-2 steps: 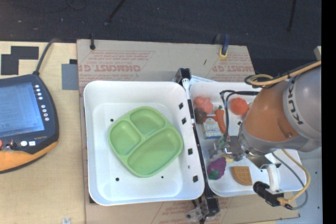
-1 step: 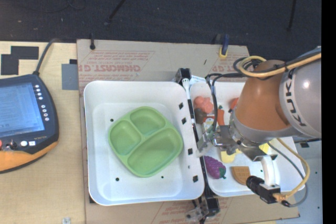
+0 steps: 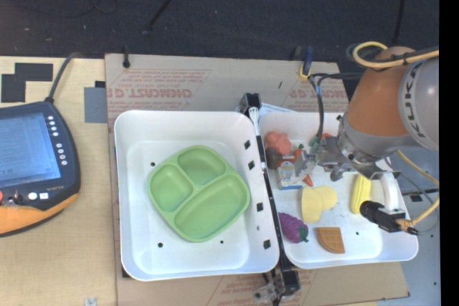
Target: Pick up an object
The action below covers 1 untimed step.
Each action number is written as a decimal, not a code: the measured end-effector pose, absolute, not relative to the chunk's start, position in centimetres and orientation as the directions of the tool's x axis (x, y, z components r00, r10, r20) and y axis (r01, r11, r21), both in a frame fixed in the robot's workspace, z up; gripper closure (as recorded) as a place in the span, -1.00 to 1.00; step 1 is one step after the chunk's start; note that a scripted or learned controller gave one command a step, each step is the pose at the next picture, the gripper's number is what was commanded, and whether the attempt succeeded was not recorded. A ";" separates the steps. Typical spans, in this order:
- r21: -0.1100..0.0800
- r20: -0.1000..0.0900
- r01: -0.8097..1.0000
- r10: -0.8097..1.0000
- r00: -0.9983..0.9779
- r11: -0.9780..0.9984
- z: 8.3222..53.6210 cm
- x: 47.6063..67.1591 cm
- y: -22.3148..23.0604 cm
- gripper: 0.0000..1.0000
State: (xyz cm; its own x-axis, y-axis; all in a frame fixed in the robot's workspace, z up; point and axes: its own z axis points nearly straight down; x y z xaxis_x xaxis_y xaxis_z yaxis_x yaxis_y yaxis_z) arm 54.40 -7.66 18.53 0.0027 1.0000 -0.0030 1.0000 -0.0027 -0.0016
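**Arm low over the crowded right bin**

Nearest the camera in the right bin point(image 3: 401, 251) lie an orange-brown wedge point(image 3: 330, 239) and a purple grape bunch point(image 3: 292, 226). Behind them sit a pale yellow block point(image 3: 316, 203) and a yellow corn cob point(image 3: 360, 194). Farther back are a pink-orange toy point(image 3: 278, 144) and some small jumbled pieces, too tangled to name.

The left bin point(image 3: 136, 240) holds a green divided plate point(image 3: 199, 192), lying flat.

The gripper point(image 3: 326, 160) hangs over the right bin's far middle; the wrist hides it, so whether the fingers are apart or together cannot be told. A tablet point(image 3: 32, 163) lies on the bench point(image 3: 86, 240) to the left, cut off by the edge.
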 end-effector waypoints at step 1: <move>-0.004 0.001 1.000 1.000 0.001 -0.001 10.4 58.1 -8.9 -1.00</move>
